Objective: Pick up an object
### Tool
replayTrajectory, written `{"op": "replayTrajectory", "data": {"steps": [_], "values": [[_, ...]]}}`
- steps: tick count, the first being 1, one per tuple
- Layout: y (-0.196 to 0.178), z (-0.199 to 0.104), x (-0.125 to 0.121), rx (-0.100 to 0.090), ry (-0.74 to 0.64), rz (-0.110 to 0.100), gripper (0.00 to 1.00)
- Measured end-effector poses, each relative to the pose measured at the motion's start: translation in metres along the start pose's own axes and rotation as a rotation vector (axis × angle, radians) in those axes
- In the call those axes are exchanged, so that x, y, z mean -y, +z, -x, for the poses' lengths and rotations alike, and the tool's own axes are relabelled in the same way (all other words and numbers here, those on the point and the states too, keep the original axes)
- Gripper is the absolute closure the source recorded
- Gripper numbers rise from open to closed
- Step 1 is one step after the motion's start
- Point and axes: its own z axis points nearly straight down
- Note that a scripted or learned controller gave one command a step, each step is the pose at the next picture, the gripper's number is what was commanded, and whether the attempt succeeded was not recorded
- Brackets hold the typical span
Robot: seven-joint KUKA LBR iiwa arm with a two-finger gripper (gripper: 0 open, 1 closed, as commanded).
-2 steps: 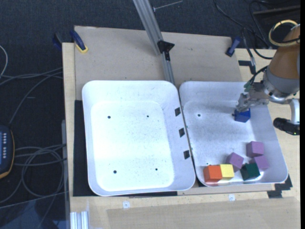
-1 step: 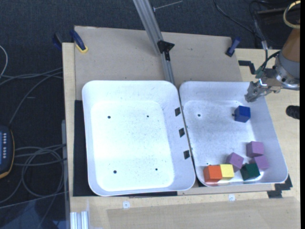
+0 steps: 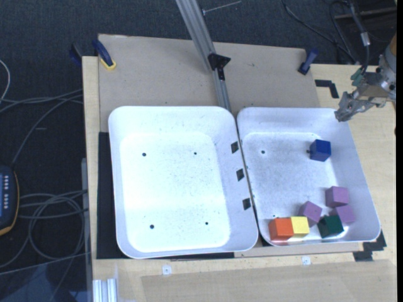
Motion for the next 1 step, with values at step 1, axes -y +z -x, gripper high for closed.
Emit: {"op": "replayTrajectory", "data": {"steps": [1], "values": [[-0.0181, -0.0001, -0.0013, -0.001, 0.001, -0.005, 1.00]]}}
